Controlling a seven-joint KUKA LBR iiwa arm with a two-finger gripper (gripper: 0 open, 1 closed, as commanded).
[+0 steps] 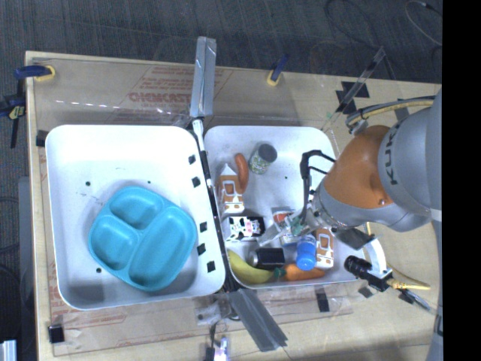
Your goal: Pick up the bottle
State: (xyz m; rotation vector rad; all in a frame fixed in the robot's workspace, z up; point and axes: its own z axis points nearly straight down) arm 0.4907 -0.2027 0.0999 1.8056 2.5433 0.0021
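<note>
The bottle is small and blue and lies near the front wall of the right bin, between a black object and a small printed carton. My gripper reaches down from the orange-banded wrist and sits just above and behind the bottle, among the clutter. The arm's body hides the bin's right side. Nothing shows as lifted.
The right bin also holds a sausage, a tin can, a carton, a cow-patterned item, a banana and a carrot. In the left bin lies a blue divided plate.
</note>
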